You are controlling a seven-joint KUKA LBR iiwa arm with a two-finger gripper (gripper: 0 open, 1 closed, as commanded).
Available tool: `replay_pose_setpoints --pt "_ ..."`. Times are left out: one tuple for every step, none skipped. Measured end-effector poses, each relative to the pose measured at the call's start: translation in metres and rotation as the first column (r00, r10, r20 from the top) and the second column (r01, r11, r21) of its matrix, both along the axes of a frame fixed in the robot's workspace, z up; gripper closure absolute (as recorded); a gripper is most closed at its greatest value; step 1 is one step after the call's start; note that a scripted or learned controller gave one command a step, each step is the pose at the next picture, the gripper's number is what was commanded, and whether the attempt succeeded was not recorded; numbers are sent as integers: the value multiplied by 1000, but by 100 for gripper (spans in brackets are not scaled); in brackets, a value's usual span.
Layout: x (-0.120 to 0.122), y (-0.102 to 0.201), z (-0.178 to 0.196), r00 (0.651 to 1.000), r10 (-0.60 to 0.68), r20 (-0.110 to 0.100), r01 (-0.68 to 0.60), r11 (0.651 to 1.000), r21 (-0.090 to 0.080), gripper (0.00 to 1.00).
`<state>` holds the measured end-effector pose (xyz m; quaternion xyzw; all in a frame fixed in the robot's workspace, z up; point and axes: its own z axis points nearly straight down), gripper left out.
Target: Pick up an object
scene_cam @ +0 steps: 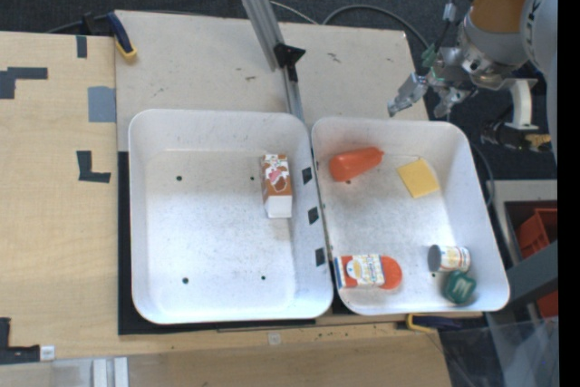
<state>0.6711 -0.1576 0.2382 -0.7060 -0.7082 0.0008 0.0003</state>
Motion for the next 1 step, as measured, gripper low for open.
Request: replay_pose_setpoints --pt "0 0 0 1000 0 0 0 1000 -1 0"
